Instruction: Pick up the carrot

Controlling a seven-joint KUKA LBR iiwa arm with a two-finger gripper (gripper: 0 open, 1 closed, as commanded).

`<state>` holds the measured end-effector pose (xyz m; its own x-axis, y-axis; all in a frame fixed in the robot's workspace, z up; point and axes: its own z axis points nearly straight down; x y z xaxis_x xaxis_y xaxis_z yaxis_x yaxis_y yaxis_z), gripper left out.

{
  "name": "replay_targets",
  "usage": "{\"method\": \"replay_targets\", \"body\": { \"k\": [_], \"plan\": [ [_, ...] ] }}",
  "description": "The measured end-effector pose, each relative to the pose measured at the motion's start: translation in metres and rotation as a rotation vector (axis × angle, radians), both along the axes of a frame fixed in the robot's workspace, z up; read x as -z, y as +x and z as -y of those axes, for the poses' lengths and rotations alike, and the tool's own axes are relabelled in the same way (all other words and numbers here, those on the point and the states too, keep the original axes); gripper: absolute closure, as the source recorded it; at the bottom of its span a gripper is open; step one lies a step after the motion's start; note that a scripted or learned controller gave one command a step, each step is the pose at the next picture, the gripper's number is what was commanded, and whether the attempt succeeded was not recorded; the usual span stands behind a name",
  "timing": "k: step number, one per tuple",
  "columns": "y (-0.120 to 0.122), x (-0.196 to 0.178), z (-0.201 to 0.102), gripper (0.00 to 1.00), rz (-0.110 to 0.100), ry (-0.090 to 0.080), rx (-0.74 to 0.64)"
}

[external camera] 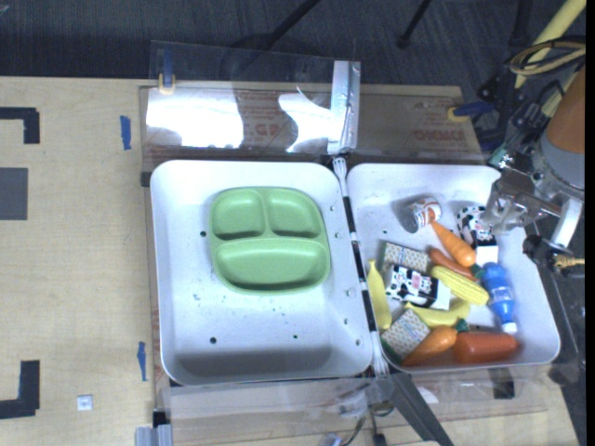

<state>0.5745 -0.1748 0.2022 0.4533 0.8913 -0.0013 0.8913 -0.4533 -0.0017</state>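
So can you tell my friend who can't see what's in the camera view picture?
A robot arm's claw hovers over the right bin, just above an orange carrot lying among toy food and a blue bottle. The left bin holds a green divided plate.

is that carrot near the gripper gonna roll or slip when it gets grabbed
The carrot looks like smooth moulded plastic, so probably stiff and light but a bit slippery. Its rounded, tapered shape could let it roll or squirt toward the thin end if pinched off-centre. It lies against the corn, which may limit rolling. The gripper sits just beside it.
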Motion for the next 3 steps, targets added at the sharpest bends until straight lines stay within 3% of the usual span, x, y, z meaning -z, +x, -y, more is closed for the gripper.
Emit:
{"method": "replay_targets", "body": {
  "k": [1, 2, 3],
  "plan": [
    [0.0, 0.0, 0.0, 0.0, 0.0, 0.0, 0.0],
    [-0.051, 0.087, -0.012, 0.0, 0.006, 0.004, -0.012],
    [0.001, 0.116, -0.025, 0.0, 0.006, 0.002, -0.298]
  ]
}}
